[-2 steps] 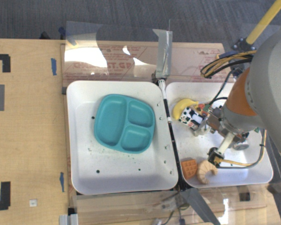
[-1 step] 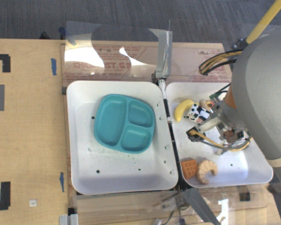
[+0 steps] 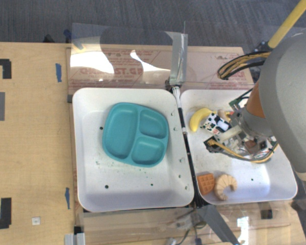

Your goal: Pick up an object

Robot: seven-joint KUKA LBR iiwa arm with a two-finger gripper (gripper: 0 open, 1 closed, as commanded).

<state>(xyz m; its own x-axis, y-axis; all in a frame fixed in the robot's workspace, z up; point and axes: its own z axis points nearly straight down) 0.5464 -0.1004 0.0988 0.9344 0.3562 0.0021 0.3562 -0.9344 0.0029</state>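
Observation:
The right bin (image 3: pixel 278 184) holds a yellow banana (image 3: pixel 198 119) at its upper left, with a small black-and-white cow-patterned toy (image 3: pixel 212 121) right beside it. A square waffle (image 3: pixel 206 182) and a tan croissant (image 3: pixel 226 185) lie near the front edge. My gripper (image 3: pixel 230 137) hangs low over the middle of this bin, just right of the cow toy, among yellow and black cables. The grey arm hides the bin's right part.
A teal divided plate (image 3: pixel 136 134) lies in the left bin (image 3: pixel 86 157). A raised divider (image 3: pixel 182 137) separates the two bins. A clear plastic sheet (image 3: pixel 132 60) stands behind the left bin. Cables (image 3: pixel 234 68) loop behind the right bin.

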